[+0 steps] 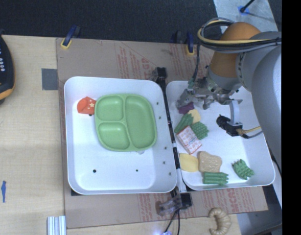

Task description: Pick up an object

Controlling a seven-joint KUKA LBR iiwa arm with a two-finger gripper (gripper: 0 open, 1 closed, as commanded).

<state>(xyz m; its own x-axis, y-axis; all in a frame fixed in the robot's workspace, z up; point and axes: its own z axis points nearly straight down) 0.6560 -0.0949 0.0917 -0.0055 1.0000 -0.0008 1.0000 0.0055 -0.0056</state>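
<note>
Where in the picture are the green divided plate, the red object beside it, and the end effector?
green divided plate (126,121), camera view, middle ridge
red object (85,105), camera view, its centre
end effector (195,101), camera view, its tip

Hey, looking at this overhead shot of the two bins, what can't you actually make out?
- End effector, camera view: the wrist and mount sit over it, so whether it is open or shut is unclear.
- Small purple object beneath it in the right white bin: partly covered, too small to identify.
- Red item with a yellow star in the left white bin: the green divided plate hides its right side.
- Black and orange handheld controller: cut off by the left edge.
</note>
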